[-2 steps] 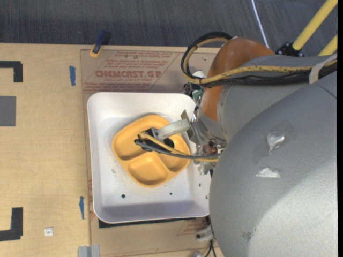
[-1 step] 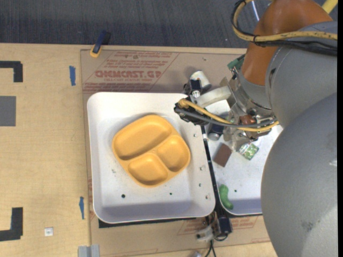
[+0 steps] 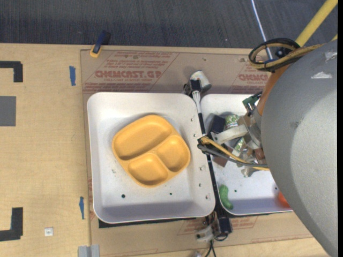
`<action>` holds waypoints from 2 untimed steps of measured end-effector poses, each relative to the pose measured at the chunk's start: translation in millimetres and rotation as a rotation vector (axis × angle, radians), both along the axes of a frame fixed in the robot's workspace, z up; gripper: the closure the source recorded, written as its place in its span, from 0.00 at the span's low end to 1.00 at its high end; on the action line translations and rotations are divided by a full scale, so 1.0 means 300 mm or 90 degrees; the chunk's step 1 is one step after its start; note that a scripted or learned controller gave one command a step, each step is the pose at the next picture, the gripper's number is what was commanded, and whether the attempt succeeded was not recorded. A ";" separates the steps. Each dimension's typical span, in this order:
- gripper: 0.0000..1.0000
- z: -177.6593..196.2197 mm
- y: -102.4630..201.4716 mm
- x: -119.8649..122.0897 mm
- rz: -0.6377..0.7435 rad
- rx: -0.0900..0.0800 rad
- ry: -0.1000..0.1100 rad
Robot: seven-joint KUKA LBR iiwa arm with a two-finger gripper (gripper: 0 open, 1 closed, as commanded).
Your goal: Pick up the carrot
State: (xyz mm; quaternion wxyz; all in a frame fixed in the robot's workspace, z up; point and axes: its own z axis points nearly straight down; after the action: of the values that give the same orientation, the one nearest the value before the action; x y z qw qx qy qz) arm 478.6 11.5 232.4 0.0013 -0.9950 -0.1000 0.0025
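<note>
Two white bins sit side by side on a bench. The left bin point(image 3: 102, 143) holds a yellow divided plate point(image 3: 151, 150). The grey arm point(image 3: 305, 143) covers most of the right bin point(image 3: 244, 203). An orange sliver, likely the carrot point(image 3: 282, 199), peeks out at the arm's 7 o'clock edge. A green object point(image 3: 225, 195) lies nearby. The gripper's point(image 3: 244, 143) state cannot be told.

We are in a robotics lab or test cell: two white bins point(image 3: 102, 143) sit on a plywood bench point(image 3: 43, 159) marked with black tape and blue tape tabs point(image 3: 72, 75), cables point(image 3: 268, 52) loop at one o'clock, and dark carpet point(image 3: 134, 9) lies at twelve o'clock.
</note>
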 end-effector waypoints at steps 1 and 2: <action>1.00 -0.161 0.221 0.000 0.021 0.001 0.000; 1.00 0.056 0.242 0.003 0.000 -0.001 -0.004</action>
State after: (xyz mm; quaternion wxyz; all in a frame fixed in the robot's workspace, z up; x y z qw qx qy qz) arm 479.6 84.1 249.2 0.0002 -0.9950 -0.1001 -0.0002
